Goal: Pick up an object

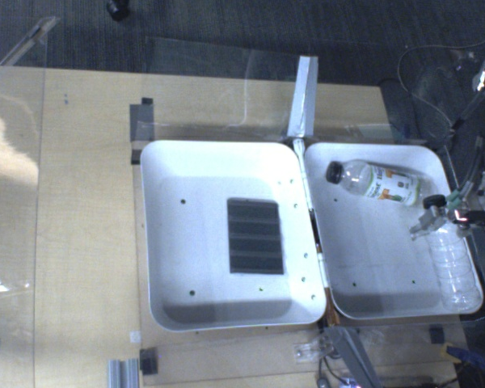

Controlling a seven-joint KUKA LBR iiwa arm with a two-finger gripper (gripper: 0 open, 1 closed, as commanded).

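Clear plastic bottle [375, 182] with dark cap lies in right white bin [364, 297], at 12 o'clock.
Gripper [433, 214] at 3 o'clock; pincer state: can't tell.

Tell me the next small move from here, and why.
Probably shift the hand up and left toward the labelled clear bottle, since nothing is visibly in its grasp. That bottle lies on its side near the far wall of the right bin, dark cap pointing left. A second clear bottle lies along the bin's right edge, closer but harder to make out.
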